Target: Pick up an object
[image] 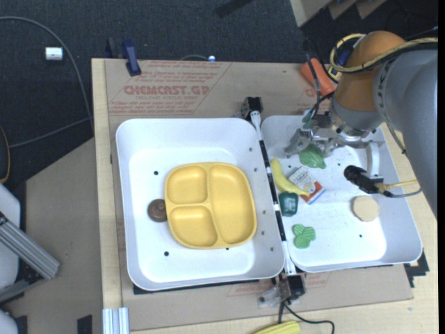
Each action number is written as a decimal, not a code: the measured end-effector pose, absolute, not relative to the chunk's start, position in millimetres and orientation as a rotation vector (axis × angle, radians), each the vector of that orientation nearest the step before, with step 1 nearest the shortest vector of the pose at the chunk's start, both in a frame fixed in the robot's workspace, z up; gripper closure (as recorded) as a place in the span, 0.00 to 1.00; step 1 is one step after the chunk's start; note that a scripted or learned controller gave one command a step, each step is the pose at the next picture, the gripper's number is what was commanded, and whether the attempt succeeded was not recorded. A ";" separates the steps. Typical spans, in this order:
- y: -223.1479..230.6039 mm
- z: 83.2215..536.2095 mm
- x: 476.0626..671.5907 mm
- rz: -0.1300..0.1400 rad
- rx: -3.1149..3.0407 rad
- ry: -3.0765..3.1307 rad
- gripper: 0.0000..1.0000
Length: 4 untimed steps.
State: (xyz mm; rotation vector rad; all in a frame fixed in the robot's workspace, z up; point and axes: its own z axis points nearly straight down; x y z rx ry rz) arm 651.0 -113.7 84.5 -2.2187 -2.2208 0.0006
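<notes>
Your gripper point(314, 139), its opening impossible to tell, hovers over a green toy point(313, 158) at upper right; it looks light, probably soft: pinch its middle.

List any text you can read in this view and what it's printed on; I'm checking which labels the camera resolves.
"CHEMCAST GP": large red letters on the brown protective sheet over the bench, above the left bin.
Smaller red lines around that brand on the sheet: too blurred to read.
Small packet in the right bin: printing too small to read.

divided plate point(208, 206) lies in left bin point(132, 152); banana point(281, 178) in right bin point(396, 235).
</notes>
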 end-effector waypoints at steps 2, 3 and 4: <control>-157.0 96.0 667.9 -0.004 -2.226 -2.227 1.00; -157.0 95.6 667.7 -0.004 -2.226 -2.227 0.00; -106.3 84.5 642.7 0.001 -2.219 -2.221 0.00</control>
